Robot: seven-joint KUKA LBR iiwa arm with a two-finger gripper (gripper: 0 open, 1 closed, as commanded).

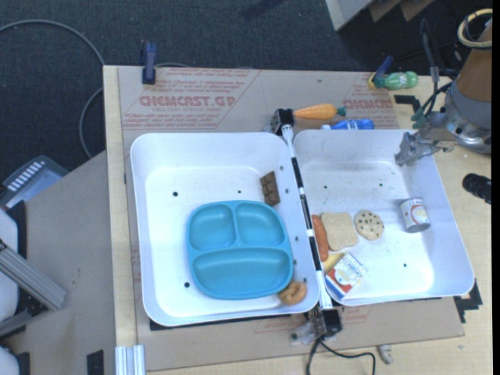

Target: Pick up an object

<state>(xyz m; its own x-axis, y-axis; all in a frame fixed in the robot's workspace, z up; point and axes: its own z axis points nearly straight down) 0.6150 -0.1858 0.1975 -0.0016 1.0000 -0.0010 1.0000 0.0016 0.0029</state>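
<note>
From my remote view, the grey gripper (408, 148) hangs over the right white bin's (445, 276) far edge, jaws unreadable to me, well apart from the small silver can (414, 214), which may roll off when nudged.

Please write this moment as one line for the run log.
claw: over right bin far edge, nothing seen held | can: in right bin | blue plate: in left bin

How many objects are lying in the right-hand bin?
5: a can near the right wall, a cookie mid-bin, a bread slice beside it, a hot dog along the left wall, a packet at the front-left corner.
</note>
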